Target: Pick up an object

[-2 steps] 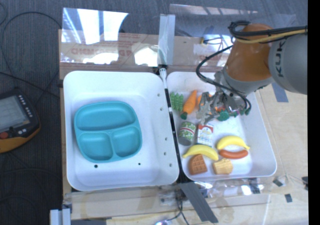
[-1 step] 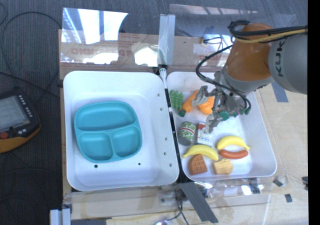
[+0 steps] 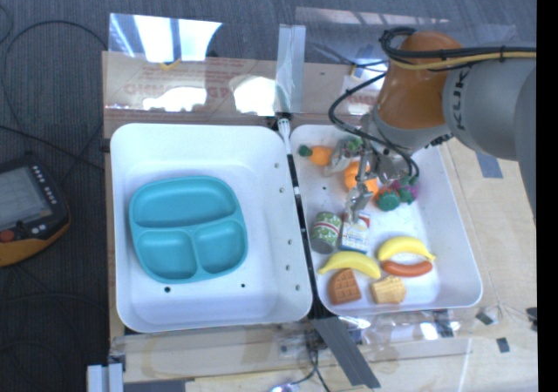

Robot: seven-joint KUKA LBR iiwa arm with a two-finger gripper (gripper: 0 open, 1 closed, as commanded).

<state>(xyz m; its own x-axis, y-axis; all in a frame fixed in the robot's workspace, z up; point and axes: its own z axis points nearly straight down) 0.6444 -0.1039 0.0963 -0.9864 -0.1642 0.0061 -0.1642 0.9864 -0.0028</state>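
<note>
The right bin [image 3: 458, 233] holds several toy foods: an orange carrot [image 3: 321, 155], a green can [image 3: 326, 229], a small carton [image 3: 354, 234], two bananas [image 3: 350, 262] [image 3: 405, 247], a red sausage [image 3: 407, 267], a waffle [image 3: 343, 286] and a bread piece [image 3: 389, 291]. My gripper [image 3: 364, 190] reaches down from the orange-banded wrist [image 3: 414, 94] into the back of this bin. It hangs over an orange piece [image 3: 355, 176], just above the carton, with a green and purple piece [image 3: 392, 199] to its right. Nothing shows as lifted.
The left bin [image 3: 139, 142] holds a teal divided plate [image 3: 187, 227]. A ridge [image 3: 296, 207] separates the two bins. Black cables [image 3: 349, 103] loop beside the wrist. A handheld pendant [image 3: 26, 207] lies off the bench at the left.
</note>
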